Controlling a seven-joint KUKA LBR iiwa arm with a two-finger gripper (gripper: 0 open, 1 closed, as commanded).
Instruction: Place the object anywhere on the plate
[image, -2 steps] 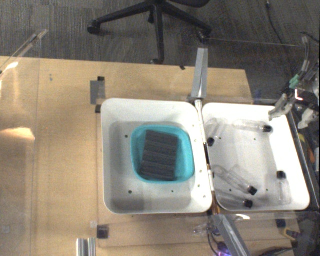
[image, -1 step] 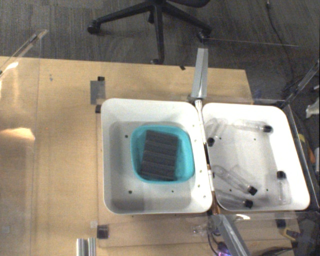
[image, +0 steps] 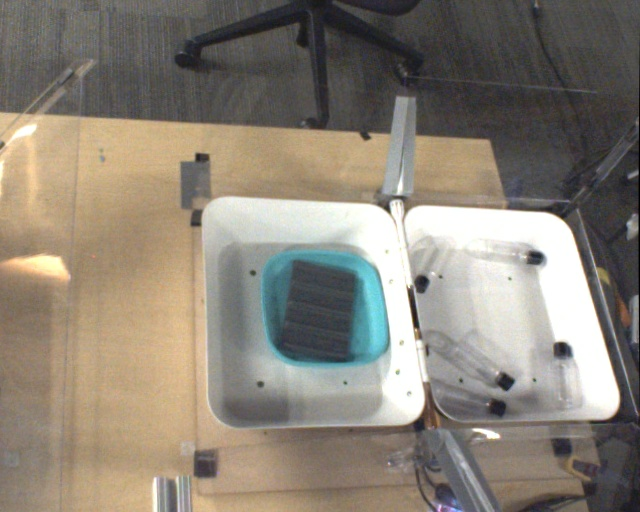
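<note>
Camera view: dark grey ribbed rectangular block lay on the teal square plastic plate, at the left white bin's centre. Tool state: cannot tell. Placement judged done; next, only checking. Clear capped tubes scattered toward three o'clock.

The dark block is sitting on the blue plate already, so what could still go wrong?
The dark ridged block covers most of the teal plate, its lower end near the rim, so a bump might tip it off. The clear tubes with black caps in the right bin look round and hard to see, so they might roll or be missed.
</note>
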